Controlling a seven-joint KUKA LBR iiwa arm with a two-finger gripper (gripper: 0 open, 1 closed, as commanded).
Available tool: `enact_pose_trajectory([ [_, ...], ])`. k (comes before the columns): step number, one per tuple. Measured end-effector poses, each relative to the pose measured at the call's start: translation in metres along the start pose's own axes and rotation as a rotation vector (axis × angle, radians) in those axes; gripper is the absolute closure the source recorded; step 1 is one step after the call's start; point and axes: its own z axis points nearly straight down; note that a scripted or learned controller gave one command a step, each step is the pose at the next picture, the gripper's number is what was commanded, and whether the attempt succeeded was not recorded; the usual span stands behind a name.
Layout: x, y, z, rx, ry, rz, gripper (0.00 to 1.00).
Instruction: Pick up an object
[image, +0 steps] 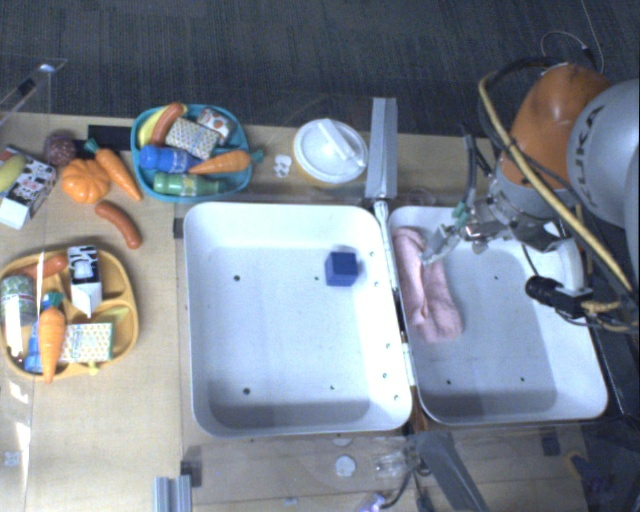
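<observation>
1. Left bin (215, 300): white, shallow. Holds a blue cube (342, 268) in its upper right part, apart from the walls.
2. Right bin (520, 390): white, shallow, touching the left bin along a shared edge.
3. Pink cloth (425, 285): lies in the right bin by its left wall, a long strip running from the top edge toward the middle.
4. Gripper (447, 235): over the top of the right bin, just beside the cloth's upper end. Finger state: cannot tell; nothing is seen held.
5. Arm (590, 120): grey with orange band, entering from the right, cables looped around it.
6. Bench, left side: blue bowl (240, 180) and yellow tray (125, 300) of toy food; loose carrot (122, 172), pumpkin (83, 182), sausage (120, 225).
7. White lid (331, 150): above the left bin.
</observation>
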Motion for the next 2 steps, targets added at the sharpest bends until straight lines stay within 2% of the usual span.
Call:
enact_pose_trajectory([
  [1, -0.003, 0.014, 0.000, 0.000, -0.001, -0.132, 0.00],
  [2, -0.024, -0.008, 0.087, -0.008, -0.003, -0.121, 0.00],
])
